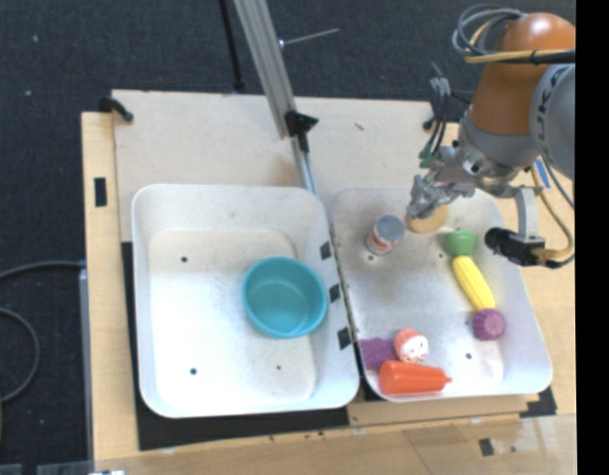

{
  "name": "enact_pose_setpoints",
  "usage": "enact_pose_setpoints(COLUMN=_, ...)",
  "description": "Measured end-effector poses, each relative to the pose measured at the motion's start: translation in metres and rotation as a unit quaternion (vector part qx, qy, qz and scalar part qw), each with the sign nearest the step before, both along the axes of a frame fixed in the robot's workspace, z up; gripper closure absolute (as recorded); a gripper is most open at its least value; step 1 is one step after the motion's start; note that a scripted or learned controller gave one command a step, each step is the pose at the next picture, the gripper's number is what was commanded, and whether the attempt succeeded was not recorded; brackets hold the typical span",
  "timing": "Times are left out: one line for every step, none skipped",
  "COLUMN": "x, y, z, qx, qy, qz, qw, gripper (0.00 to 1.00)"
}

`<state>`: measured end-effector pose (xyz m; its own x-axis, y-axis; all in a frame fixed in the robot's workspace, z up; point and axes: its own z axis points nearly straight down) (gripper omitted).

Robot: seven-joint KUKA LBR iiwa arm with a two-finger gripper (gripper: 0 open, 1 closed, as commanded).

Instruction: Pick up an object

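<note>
fingers [426,209] | touching tan round object [429,223] | right bin [522,374] far end

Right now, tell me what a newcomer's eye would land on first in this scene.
First the teal bowl, alone in the left bin. Next the bright toys along the right bin: a yellow corn cob, a purple piece and an orange carrot at the near edge. Then the arm's orange band top right, with the claw down over a tan object at that bin's far end.
</note>
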<state>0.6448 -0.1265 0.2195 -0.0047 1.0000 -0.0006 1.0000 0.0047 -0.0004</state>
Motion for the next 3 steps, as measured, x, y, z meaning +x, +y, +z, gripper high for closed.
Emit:
enact_pose_setpoints(x=-0.017, y=0.043, z=-0.005, qx=0.0004, qy=0.0, qz=0.0, qw=1.0, gripper=1.0)
enact_pose_setpoints(x=-0.033, y=0.091, z=-0.008, qx=0.0008, qy=0.0, qz=0.001, qw=1.0, gripper=1.0)
enact_pose_setpoints(x=-0.055, y=0.136, z=-0.012, qx=0.0008, qy=0.0, qz=0.001, qw=1.0, gripper=1.0)
